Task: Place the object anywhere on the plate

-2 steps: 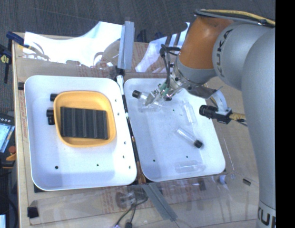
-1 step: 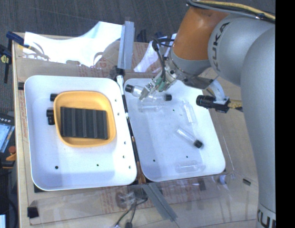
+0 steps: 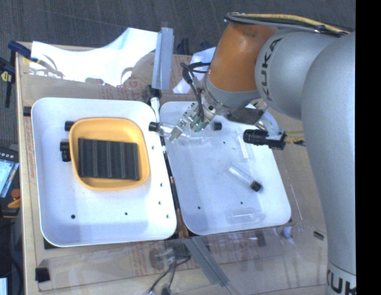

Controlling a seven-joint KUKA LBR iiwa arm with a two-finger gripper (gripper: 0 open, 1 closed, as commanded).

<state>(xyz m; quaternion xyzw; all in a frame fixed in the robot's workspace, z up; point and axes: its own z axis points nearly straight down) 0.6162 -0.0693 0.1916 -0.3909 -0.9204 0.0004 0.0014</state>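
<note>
the bench (image 3: 31,66) carries two shallow white bins side by side, their inner rims almost touching down the middle. in the left bin (image 3: 49,220) lies the yellow plate (image 3: 109,153), a rounded rectangle with a dark ribbed insert covering most of its middle; it sits toward the bin's upper left, leaving bare white floor below it and to its right. the right bin (image 3: 206,214) holds the object (image 3: 244,178), a small clear tube with a black cap, lying flat and slanted near the bin's middle right, with open floor on all sides and apart from every rim. another faint clear piece (image 3: 244,215) rests near the lower rim. the grey arm (image 3: 313,103) hangs over the bin's upper edge, and the hand (image 3: 189,125) sits low by the upper left corner, close to the shared rim; i cannot tell how it is set.
</note>
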